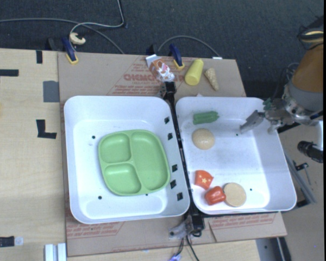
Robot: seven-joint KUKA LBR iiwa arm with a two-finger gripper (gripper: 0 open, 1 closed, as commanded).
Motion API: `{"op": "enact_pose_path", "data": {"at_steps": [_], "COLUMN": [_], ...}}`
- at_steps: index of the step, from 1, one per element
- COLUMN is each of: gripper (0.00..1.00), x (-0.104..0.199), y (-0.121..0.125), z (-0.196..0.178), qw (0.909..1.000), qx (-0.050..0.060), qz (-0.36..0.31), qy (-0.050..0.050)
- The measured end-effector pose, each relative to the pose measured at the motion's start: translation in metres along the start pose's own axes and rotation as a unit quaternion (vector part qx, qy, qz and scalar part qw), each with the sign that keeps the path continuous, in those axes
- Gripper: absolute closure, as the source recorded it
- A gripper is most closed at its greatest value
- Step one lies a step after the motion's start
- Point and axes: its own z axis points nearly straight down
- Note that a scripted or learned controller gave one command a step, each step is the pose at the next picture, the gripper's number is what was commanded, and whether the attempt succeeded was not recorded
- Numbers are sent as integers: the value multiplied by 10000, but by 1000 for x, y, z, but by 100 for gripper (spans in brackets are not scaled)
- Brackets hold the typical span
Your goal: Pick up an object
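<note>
The right bin (271,162) holds a green block (205,117) near its back edge, a pale round ball (203,139) just in front of it, and two red pieces (203,179) (214,195) beside a tan disc (234,194) at the front. My gripper (252,122) hangs over the bin's back right part, fingers pointing left and down, well right of the green block. Nothing shows between its fingers.
The left bin (81,145) holds a green divided plate (133,161). Behind the bins on the cardboard lie a yellow cylinder (194,72), a tan cone (212,79) and a small red-and-white item (160,67). Cables run across the dark floor behind.
</note>
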Motion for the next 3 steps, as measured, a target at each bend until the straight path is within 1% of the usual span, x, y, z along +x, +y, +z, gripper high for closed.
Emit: {"op": "enact_pose_path", "data": {"at_steps": [1,2,3], "gripper": [0,0,0], "x": [99,125,123], "y": [23,66,46], "z": [62,100,100], "qw": [10000,10000,10000], "qx": [8,-18,-18], "qz": [-9,-7,-4], "qy": [11,-1,-10]}}
